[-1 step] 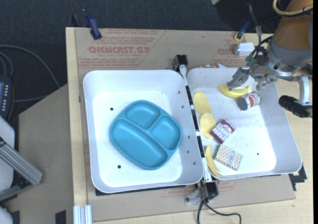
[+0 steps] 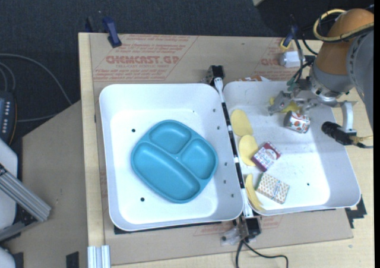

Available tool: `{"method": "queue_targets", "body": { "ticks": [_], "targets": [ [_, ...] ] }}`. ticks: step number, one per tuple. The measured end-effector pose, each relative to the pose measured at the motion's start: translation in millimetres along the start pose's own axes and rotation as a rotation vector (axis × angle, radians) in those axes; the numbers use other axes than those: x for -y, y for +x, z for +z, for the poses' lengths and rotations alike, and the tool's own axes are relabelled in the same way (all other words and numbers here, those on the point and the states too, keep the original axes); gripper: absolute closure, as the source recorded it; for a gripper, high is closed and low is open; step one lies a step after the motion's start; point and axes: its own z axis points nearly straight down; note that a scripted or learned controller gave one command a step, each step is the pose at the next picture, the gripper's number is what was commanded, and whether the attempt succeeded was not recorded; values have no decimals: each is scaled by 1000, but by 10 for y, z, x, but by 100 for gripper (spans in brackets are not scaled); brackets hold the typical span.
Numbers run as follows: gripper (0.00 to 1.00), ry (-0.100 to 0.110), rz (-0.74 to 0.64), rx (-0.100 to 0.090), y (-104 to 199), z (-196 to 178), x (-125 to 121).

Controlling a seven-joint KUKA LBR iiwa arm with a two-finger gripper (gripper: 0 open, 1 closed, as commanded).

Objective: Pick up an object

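Observation:
My gripper [image 2: 289, 104] hangs low over the far part of the right bin [image 2: 332, 195], below the grey wrist and orange band. A small red and white object [image 2: 298, 123] lies just in front of it, close to its tip; contact cannot be made out. Nearer the front lie a maroon packet [image 2: 266, 155] and a patterned flat box [image 2: 273, 189]. Pale yellow pieces [image 2: 241, 123] run along the bin's left wall.
The left bin [image 2: 119, 118] holds a blue divided plate [image 2: 173, 160]. A black divider with clips [image 2: 228, 136] runs between the bins. A black handle-like part [image 2: 336, 132] of the arm juts over the right bin's right side.

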Motion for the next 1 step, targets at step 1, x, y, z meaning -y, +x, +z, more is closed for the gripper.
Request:
{"method": "queue_targets", "body": {
  "ticks": [1],
  "targets": [
    [0,3,-2,-1,363,-2,-98]
  ]
}}
